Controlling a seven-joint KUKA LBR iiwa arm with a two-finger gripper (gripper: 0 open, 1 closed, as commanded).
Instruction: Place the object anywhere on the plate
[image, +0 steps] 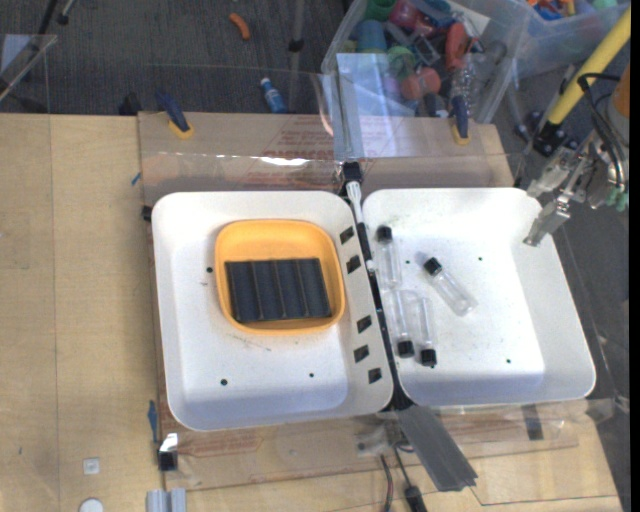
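Note:
An orange plate (228, 245) lies in the left white bin (190, 360). A dark ribbed rectangular block (277, 290) rests flat on the plate and covers most of its floor. In the right white bin (530, 340) lie several clear tubes with black caps: one (448, 285) at a slant near the middle, one (386, 256) along the left wall, two more (414, 325) side by side nearer the front. My gripper (545, 225) hangs over the right bin's far right corner, apart from the tubes, and I see nothing in it.
A row of black clips (358, 295) runs along the seam between the bins. A clear box of coloured toys (430, 50) stands behind the bins. The arm's cables and a yellow pole (590, 65) crowd the upper right.

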